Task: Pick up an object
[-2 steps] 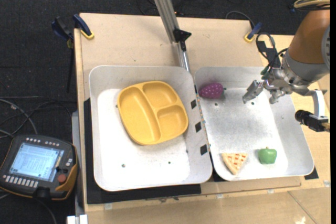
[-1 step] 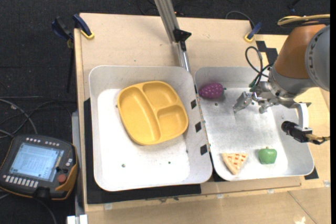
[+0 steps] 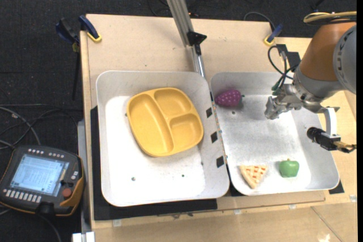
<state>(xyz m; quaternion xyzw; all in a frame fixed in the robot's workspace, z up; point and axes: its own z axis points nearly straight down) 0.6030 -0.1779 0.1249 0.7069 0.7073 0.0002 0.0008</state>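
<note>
pizza slice (image 3: 253,174) and green pepper (image 3: 289,168) lie below the hand (image 3: 273,110).

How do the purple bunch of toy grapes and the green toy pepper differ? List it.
Colour: the purple bunch of toy grapes is violet and knobbly; the green toy pepper is smooth and glossy green.
Place: the grapes lie at the far left of the right white bin, the pepper near its front edge, beside the toy pizza slice.
Size: the grapes look somewhat wider than the pepper.
Shared: both lie loose in the same bin, untouched.

Two white bins (image 3: 113,190); one yellow tray (image 3: 164,121); one grape bunch (image 3: 228,98); one pizza slice (image 3: 253,174); one green pepper (image 3: 289,168).
</note>
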